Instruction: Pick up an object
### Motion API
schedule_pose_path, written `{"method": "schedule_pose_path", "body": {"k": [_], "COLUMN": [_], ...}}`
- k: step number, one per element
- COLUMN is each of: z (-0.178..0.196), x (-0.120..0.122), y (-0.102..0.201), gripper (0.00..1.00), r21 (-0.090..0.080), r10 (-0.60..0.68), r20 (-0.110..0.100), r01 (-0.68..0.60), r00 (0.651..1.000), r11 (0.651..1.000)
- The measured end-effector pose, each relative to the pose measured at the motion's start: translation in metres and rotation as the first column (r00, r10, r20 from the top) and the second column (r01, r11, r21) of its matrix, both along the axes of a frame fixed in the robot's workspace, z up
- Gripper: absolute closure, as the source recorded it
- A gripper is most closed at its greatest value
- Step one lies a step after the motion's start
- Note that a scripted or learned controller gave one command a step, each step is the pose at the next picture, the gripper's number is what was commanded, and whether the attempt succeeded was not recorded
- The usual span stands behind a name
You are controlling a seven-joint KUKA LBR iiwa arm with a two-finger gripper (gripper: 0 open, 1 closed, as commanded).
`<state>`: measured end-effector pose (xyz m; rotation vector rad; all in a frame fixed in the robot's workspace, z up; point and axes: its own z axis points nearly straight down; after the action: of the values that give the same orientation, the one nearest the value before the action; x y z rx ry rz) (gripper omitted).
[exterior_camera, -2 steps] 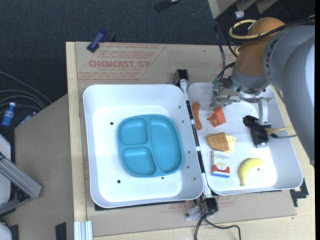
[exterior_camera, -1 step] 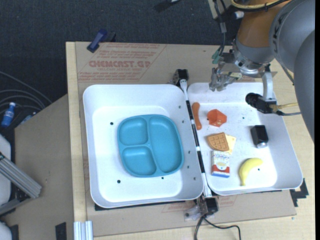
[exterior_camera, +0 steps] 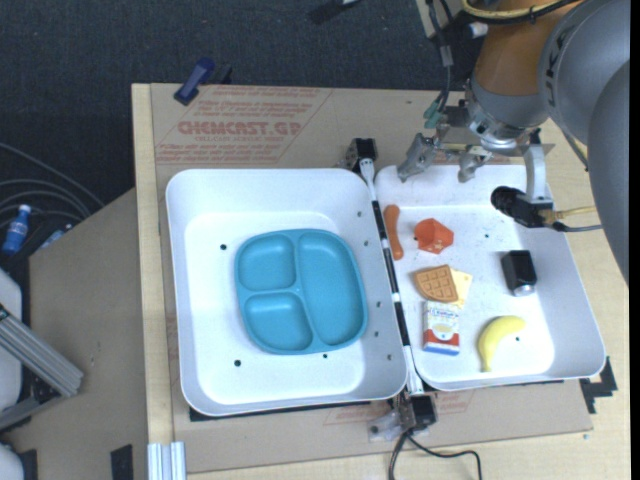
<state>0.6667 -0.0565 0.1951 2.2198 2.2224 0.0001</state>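
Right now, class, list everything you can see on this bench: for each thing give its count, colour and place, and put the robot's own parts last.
Shallow white plastic bins: 2, white, side by side on the bench; left bin, right bin.
Divided plastic plate: 1, light blue, three compartments, middle of left bin.
Toy sausage: 1, orange-red, right bin by its left wall.
Small orange block: 1, orange, right bin, right of the sausage.
Toy waffle: 1, tan, on a yellow slice, right bin centre.
Small carton: 1, white and red, below the waffle.
Toy banana: 1, yellow, right bin front.
Small black block: 1, black, right bin, right side.
Arm: 1, grey with orange band, upper right.
Tool: 1, metal grey, over right bin's far edge.
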Motion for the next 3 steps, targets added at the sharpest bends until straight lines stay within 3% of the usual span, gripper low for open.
{"method": "schedule_pose_path", "body": {"k": [1, 2, 3], "z": [-0.111, -0.1, -0.1], "x": [-0.015, -0.014, -0.014], "y": [-0.04, -0.039, -0.039], "gripper": [0.0, 1.0, 0.0], "r21": [0.0, 0.0, 0.0], "r10": [-0.002, -0.002, -0.002], "r20": [-0.001, 0.002, 0.001], "r01": [0.002, 0.002, 0.002], "r00": [1.0, 1.0, 1.0], "r11": [1.0, 1.0, 1.0]}}
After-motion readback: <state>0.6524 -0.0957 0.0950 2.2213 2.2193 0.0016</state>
